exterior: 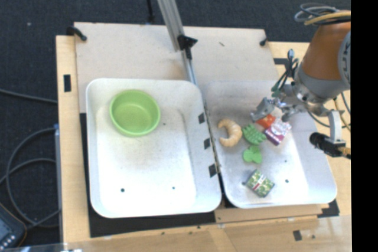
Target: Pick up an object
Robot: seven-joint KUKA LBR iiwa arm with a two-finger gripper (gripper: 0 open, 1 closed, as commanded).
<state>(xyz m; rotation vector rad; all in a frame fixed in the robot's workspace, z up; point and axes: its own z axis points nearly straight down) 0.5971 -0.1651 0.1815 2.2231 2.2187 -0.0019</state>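
Nearest us in the right bin (319,186) sits a green-and-white packet (259,182), then a green toy (253,155), a tan croissant (230,132) and, just under the arm, an orange piece (267,121) touching a purple-and-white block (277,131). The claw (273,105) hovers right above that cluster, and whether it's parted or closed I cannot tell, with nothing visibly in it. I'd call this the approach: next comes a straight descent onto the orange piece, while the green bowl (135,113) waits across in the left bin (147,198).
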